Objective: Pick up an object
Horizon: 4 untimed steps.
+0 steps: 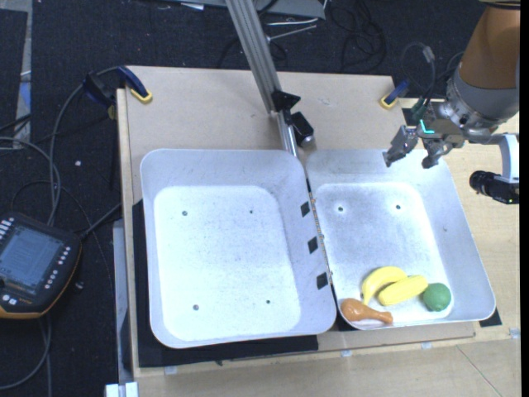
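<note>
In the right bin (413, 222), near its front edge, lie two yellow bananas (390, 286), a small green ball (436, 297) to their right, and an orange-brown drumstick-shaped toy (365, 312) to their front left. My gripper (412, 154) hangs open above the bin's far edge, well away from these objects, with nothing between its fingers. The grey arm with its orange band comes in from the upper right.
The left bin (223, 246) sits beside the right one. A slanted metal pole (260, 56) with a black clamp rises behind the bins. Yellow clamps (140, 96) mark the bench's back corners. A pendant lies off the bench at far left.
</note>
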### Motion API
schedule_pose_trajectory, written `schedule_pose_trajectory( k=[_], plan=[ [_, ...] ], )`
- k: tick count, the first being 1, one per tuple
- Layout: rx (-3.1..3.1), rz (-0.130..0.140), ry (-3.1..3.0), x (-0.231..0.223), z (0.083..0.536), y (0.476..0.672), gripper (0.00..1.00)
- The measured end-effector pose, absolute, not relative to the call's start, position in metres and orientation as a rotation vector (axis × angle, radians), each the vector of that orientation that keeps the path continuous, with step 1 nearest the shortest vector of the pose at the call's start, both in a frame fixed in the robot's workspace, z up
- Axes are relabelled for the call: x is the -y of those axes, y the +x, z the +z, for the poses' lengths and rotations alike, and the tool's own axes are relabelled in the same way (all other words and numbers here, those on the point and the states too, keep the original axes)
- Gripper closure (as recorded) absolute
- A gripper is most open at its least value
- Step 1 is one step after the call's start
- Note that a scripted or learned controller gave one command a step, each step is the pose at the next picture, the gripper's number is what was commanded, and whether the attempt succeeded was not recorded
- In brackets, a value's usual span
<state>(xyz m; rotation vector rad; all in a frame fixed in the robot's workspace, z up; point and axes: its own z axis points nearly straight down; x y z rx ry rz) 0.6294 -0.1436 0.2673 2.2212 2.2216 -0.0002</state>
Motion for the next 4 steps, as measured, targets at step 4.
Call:
schedule_pose_trajectory(
  k=[4],
  plan=[
    [-2.224,-0.005,2.225,0.142,0.124,0.637,0.0]
  ],
)
